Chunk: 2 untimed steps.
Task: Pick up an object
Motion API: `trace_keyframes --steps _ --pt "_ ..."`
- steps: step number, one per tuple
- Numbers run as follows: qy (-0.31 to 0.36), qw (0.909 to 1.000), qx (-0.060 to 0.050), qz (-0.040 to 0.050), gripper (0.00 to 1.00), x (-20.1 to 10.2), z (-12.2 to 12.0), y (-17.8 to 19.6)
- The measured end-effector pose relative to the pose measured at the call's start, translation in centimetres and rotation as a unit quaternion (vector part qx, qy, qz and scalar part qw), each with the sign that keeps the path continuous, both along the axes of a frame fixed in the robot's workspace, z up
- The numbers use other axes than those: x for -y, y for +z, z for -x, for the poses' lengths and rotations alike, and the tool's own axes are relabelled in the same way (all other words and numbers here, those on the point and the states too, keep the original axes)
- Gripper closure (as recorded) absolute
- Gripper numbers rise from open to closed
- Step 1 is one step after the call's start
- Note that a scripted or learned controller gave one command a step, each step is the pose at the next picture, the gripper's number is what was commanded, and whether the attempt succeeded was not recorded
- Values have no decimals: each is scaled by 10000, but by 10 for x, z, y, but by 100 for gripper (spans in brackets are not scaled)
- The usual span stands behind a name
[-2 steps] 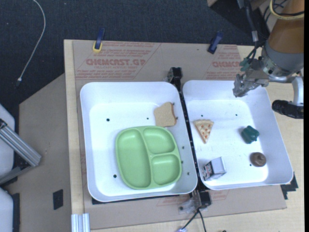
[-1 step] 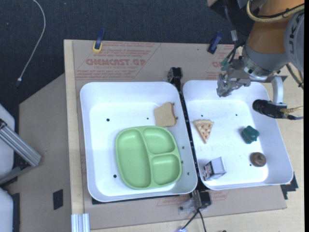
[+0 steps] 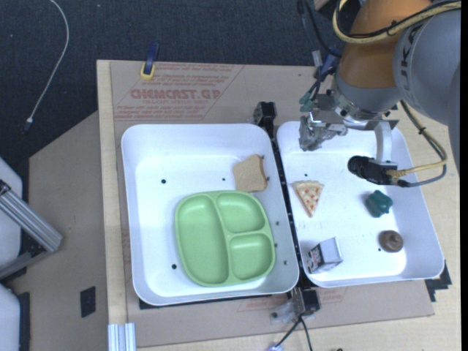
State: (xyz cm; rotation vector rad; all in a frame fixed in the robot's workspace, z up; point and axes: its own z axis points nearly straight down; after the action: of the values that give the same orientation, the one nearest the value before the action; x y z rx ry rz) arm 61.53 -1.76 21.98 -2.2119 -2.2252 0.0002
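Note:
My gripper (image 3: 315,136) hangs over the far left corner of the right bin (image 3: 420,265), under the orange band of the arm (image 3: 380,28). Nothing shows between it and the bin floor. In the right bin, a pizza slice (image 3: 308,196) lies near the left wall, a short way in front of the gripper. A teal lump (image 3: 379,203) and a brown round piece (image 3: 390,241) sit on the right side. A small grey box (image 3: 324,254) lies at the front left. In the left bin (image 3: 133,152), a toast slice (image 3: 251,172) rests beside a green divided plate (image 3: 223,236).
A black cylinder with a yellow cable (image 3: 369,168) hangs off the arm over the right bin's middle. A black clamp (image 3: 265,112) sits at the far end of the wall between the bins. Brown cardboard (image 3: 183,90) lies under both bins.

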Motion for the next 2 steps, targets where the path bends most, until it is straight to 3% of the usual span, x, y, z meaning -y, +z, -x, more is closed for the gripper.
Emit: trace_keyframes --steps 2 --pt "2 10000 4 -1 100 -104 20 0"
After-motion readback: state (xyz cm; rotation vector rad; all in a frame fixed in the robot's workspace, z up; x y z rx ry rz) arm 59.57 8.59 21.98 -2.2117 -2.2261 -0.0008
